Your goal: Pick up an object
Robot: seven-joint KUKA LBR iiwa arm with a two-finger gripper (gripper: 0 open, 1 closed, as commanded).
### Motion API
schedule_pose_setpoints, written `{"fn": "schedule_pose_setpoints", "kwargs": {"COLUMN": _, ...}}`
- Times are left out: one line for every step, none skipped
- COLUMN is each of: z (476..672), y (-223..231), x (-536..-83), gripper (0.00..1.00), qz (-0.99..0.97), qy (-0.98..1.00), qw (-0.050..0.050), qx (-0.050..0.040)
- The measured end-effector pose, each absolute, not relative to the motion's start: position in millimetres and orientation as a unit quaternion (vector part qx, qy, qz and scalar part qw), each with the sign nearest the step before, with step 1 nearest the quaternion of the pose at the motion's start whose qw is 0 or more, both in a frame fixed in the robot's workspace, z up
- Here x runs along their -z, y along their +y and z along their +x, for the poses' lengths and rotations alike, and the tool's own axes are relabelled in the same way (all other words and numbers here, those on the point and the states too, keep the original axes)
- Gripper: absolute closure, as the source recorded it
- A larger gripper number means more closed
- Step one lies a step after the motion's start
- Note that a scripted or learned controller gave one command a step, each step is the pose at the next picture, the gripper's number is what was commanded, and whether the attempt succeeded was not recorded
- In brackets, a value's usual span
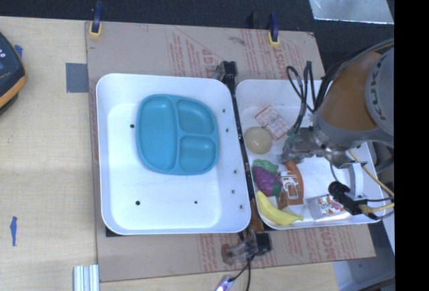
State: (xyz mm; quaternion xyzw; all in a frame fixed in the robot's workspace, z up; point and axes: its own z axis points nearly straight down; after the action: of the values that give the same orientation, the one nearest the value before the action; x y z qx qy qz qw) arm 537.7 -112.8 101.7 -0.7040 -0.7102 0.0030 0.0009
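One banana [276,212], one grapes bunch [266,179], one blue plate [177,133].

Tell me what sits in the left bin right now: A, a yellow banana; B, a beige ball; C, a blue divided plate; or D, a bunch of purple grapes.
C. The blue divided plate lies alone in the left bin, while the banana, grapes and beige ball all lie in the right bin.
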Motion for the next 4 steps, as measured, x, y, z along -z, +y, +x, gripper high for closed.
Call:
{"fn": "schedule_pose_setpoints", "kwargs": {"z": 542.6, "y": -45.4, "x": -192.1, "gripper": 1.00, "qz": -0.705, "qy": -0.709, "qw": 0.001, "qx": -0.0004}}
{"fn": "schedule_pose_setpoints", "kwargs": {"z": 542.2, "y": -46.0, "x": -191.7, "gripper": 0.00, "qz": -0.706, "qy": -0.709, "qw": 0.001, "qx": -0.0011}}
{"fn": "schedule_pose_setpoints", "kwargs": {"z": 567.5, "y": -100.4, "x": -166.1, "gripper": 0.00, "qz": -0.706, "qy": -0.708, "qw": 0.001, "qx": -0.0009}}
{"fn": "schedule_pose_setpoints", "kwargs": {"z": 564.7, "y": -151.0, "x": -99.6, "gripper": 0.00, "qz": -0.706, "qy": -0.709, "qw": 0.001, "qx": -0.0021}}
